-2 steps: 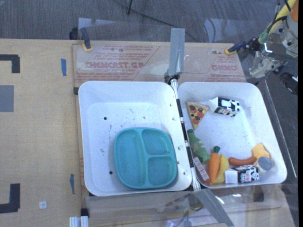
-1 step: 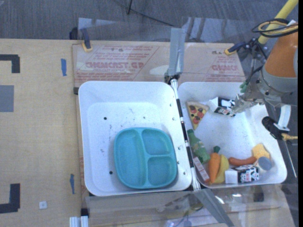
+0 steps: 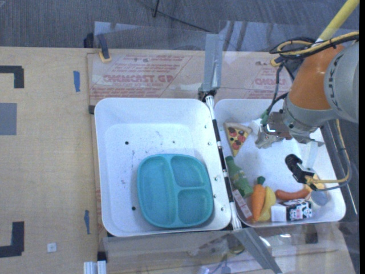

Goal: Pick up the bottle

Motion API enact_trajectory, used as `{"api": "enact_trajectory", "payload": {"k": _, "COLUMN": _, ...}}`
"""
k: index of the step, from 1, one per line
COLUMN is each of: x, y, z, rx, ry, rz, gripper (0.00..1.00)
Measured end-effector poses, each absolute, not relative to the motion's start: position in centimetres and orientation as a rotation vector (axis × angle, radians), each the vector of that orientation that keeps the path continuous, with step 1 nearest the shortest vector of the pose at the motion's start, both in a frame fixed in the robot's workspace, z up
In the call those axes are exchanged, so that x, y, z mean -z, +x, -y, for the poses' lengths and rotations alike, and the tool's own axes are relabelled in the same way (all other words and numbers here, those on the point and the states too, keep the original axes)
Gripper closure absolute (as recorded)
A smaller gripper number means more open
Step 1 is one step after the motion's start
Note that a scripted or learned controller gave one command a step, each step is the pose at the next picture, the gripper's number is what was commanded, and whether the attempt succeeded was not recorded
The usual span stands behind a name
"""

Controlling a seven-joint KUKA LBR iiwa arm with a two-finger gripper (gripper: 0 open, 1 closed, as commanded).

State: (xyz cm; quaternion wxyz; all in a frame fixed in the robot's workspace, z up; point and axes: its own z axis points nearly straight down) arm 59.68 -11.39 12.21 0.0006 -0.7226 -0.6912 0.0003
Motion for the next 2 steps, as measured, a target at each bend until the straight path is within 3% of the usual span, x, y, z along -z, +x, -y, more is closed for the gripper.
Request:
{"api": "enact_trajectory", "payload": {"k": 1, "x": -20.9, "y": 65.6, "z": 11.8, "rx": 0.001, "ry": -2.462, "rz": 1.955, "gripper": 1.00}}
{"api": "enact_trajectory", "payload": {"k": 2, "x": -30.9, "y": 66.7, "z": 20.3, "rx": 0.001, "ry": -2.500, "rz": 1.907, "gripper": 1.00}}
